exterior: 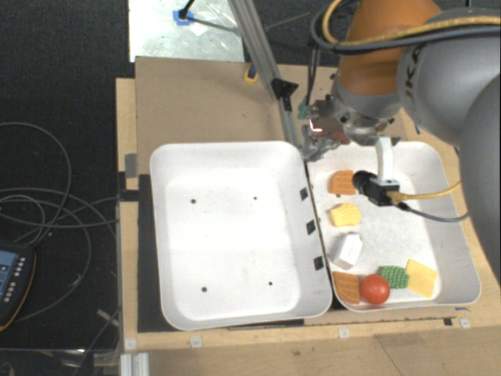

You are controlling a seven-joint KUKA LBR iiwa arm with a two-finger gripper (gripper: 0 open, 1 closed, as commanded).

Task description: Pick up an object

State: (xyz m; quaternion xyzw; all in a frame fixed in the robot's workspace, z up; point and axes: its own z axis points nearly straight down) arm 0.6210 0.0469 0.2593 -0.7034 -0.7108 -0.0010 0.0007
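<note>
Your end effector [315, 141] hangs over the far left corner of the right bin [435, 224], close to the wall it shares with the left bin [227, 233]. The wrist leans over it from the right and hides its tip. You cannot tell how far open it is, and nothing shows in its grip.

Everything you could pick lies in the right bin. Nearest is an orange ridged piece [341, 182], just toward you from the end effector. After it come a pale yellow chunk [344, 215] and a white block [348, 249], strung along the dividing wall. Along the near edge sit a second orange piece [346, 286], a red round piece [376, 289] touching it, a green knobbly piece [394, 276] and a yellow wedge [421, 278] beside that.

The pieces hug the wall and the near edge, likely because the shallow floor curves up there and loose things settle against it. That makes them awkward to grasp, since one side of the end effector could catch the rim or pin a piece against the wall.

The corner under the end effector looks bare, so I judge a straight descent would close on nothing. The ridged piece stands apart from its neighbours and is closest, which makes it your best candidate. The near-edge cluster is too crowded for a clean grasp.
</note>
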